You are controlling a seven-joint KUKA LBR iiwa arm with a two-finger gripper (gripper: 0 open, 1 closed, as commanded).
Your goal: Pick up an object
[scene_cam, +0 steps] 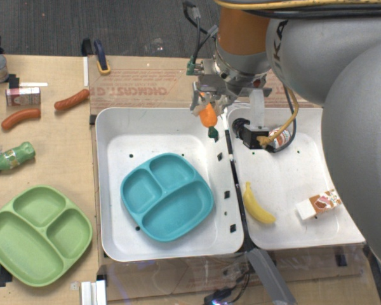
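While the grey arm with the orange band reaches in from your right, its gripper (207, 110) hangs over the far edge of the left white bin (108, 170), near the wall between both bins. You can see a small orange carrot-shaped toy with a green tip (208, 117) between its fingers, so the gripper is closed on it and the toy is lifted above the bin floor. In the same bin lies a teal divided plastic plate (167, 197). The right white bin (317, 227) holds a yellow banana (257, 206) and a small white carton (317, 206).
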